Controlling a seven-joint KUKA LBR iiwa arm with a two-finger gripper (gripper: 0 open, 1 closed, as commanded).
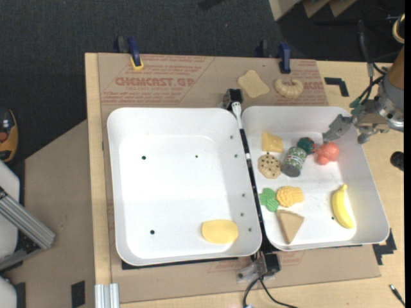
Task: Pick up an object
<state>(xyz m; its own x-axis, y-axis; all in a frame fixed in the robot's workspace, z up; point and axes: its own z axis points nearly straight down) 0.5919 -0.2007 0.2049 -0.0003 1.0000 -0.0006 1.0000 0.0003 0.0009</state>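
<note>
Gripper (347, 128) hangs over the upper right corner of the right bin (379, 223), fingers look parted, nothing between them. Nearest target is the tomato (327, 153), just below and left of the gripper, resting on the bin floor. Can (295, 161), corn (289, 196) and banana (342, 207) lie further down the same bin. Pick not yet made: descent, close and lift all remain.

Dark carpet floor (96, 11) surrounds the wooden bench (192, 76).
</note>
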